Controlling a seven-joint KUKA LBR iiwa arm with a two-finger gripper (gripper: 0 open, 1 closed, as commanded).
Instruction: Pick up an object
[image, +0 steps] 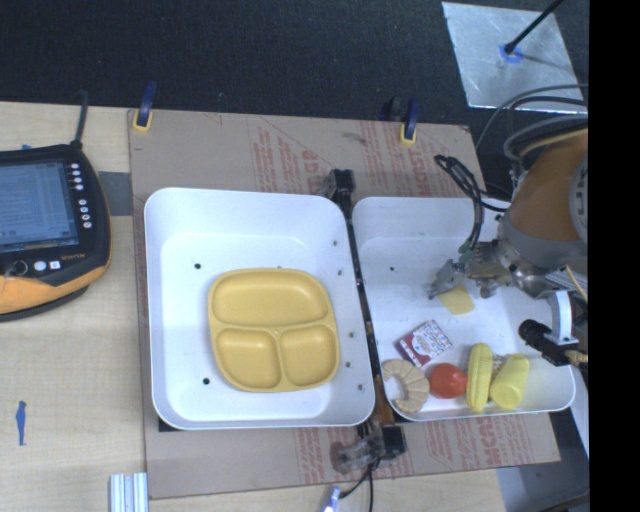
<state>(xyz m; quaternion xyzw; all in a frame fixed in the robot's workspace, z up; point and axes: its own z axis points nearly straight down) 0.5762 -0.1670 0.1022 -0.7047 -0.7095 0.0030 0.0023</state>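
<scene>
A: Here, where is the tool (462, 281) seen?
B: Inside the right bin (400, 220), at three o'clock, fingers spread apart, directly over a pale yellow block (458, 301); nothing is gripped.

Nothing is reading clearly from here: faint red print is running along the cardboard sheet (300, 135) around the white bins (165, 300), and the small red-and-white packet (425, 342) is showing only blurred lettering.
</scene>
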